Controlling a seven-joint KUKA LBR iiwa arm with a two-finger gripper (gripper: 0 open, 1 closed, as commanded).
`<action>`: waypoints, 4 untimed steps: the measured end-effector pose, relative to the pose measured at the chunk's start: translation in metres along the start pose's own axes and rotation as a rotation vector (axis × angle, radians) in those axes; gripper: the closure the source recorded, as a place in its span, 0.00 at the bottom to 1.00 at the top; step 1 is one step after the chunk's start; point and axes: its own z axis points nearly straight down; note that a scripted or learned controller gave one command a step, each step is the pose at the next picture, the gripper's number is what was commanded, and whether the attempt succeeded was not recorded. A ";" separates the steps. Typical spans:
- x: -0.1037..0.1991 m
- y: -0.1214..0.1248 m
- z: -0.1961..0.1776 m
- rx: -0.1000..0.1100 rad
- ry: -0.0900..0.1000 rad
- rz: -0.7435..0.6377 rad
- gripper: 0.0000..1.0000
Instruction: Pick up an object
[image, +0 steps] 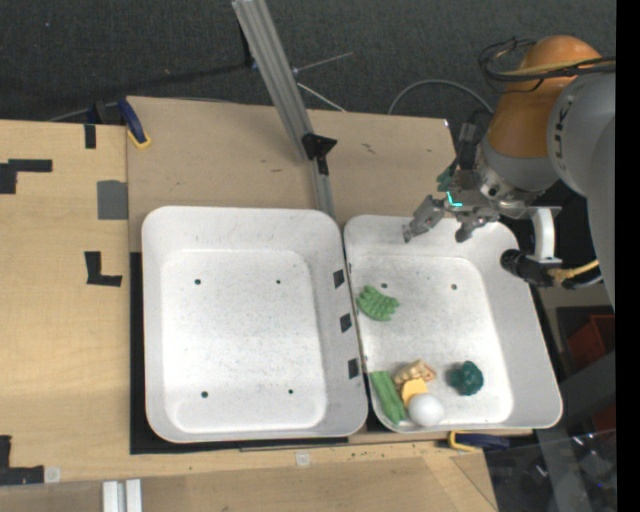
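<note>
Nothing was picked up yet, tbh. The hand (440, 222) was seen spread and empty over the right bin's (520, 330) far rim, well apart from the green object (378, 303) lying mid-bin.

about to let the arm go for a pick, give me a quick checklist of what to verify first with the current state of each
1. Nothing between the jaws of the grey two-finger gripper: ok, the two fingers stand spread with bare bin floor between them.
2. Gripper over the right shallow white bin: ok, it hangs above the far rim.
3. Gripper lined up above a target: not ok, the objects lie nearer the camera.
4. Isolated target available: ok, the ridged light green piece lies alone mid-bin, and the dark teal lump sits apart.
5. Near-corner cluster separable: not ok, the white ball, tan piece and green strip touch.
6. Object grip quality: cannot tell.
</note>
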 end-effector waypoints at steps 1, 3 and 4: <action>0.000 0.001 -0.003 -0.005 -0.001 -0.002 0.00; 0.003 0.004 0.115 0.001 -0.002 -0.001 0.00; 0.004 0.006 0.101 -0.004 -0.002 -0.002 1.00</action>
